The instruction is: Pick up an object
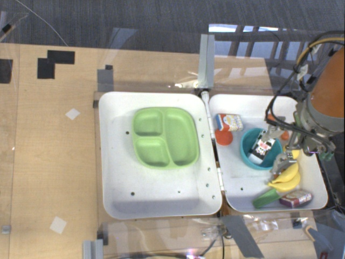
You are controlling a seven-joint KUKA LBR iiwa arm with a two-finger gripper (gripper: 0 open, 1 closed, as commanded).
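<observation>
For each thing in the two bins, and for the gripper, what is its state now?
green divided plate: flat in the left bin, compartments bare.
teal bowl: upright in the right bin, holding a small black and white item.
small carton: lying on its side.
banana: lying flat by the bowl.
green vegetable: lying flat.
gripper: low over the bowl's right edge.

A broad orange band (330, 88) is seen at the three o'clock edge, wrapped round the grey arm (318, 120). Black cables (285, 88), with a yellow strand among them, are looped toward twelve o'clock. Below, the wrist is finished in grey metal, with dark fittings toward nine o'clock.
</observation>
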